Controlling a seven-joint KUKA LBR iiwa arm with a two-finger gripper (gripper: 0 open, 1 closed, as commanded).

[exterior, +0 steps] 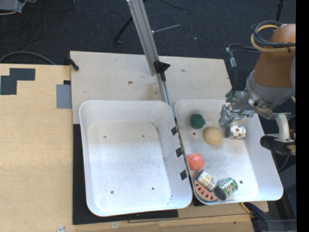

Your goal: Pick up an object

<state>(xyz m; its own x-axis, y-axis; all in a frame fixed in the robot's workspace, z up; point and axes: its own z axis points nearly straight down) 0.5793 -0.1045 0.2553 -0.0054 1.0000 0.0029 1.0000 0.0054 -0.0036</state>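
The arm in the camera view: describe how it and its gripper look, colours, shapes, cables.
The arm is thick and rounded, with a grey wrist section below a broad orange band. Yellow and black cables loop beside its upper part. The gripper is a small, angular block of grey metal, with dark parts around its base. No markings can be made out.

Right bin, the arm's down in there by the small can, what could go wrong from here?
The end effector sits just left of the small can, so it may close off-centre and knock the can away. The tan ball lies close by and could roll if nudged. The other items, orange ball included, crowd the near corner, leaving hard grasps.
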